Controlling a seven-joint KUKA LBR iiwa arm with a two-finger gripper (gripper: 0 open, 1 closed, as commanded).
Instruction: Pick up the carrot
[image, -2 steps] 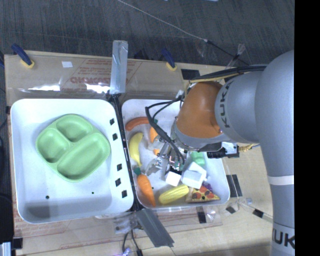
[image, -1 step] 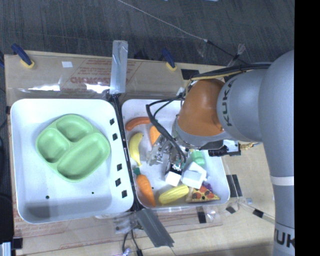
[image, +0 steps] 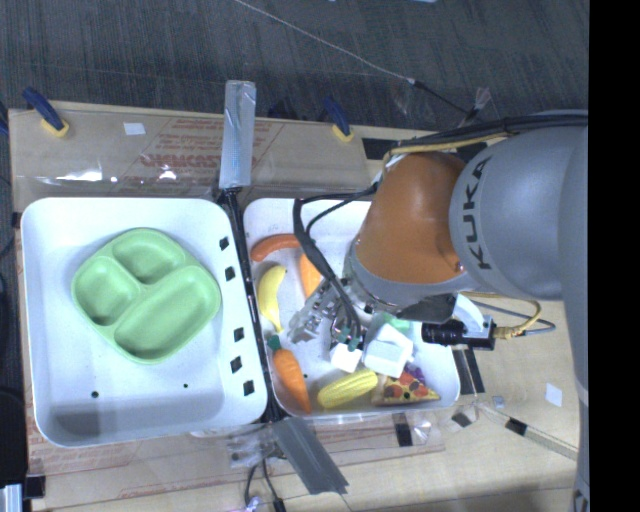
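Reading "KUKA" on the arm; that's the only legible text we get. Carrot lies at the right bin's bottom-left corner. Gripper sits mid-bin, largely hidden; grip state we cannot tell.

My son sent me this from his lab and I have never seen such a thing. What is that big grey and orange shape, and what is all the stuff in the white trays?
It is a robot arm, photographed from one camera fixed above the bench, looking down. The arm reaches in from the right over two shallow white bins. The left bin holds a green divided plate. The right bin holds toy food: a carrot, a banana, a corn cob, a pizza slice. Its pincer hangs low among the toys, and I see nothing held in it.
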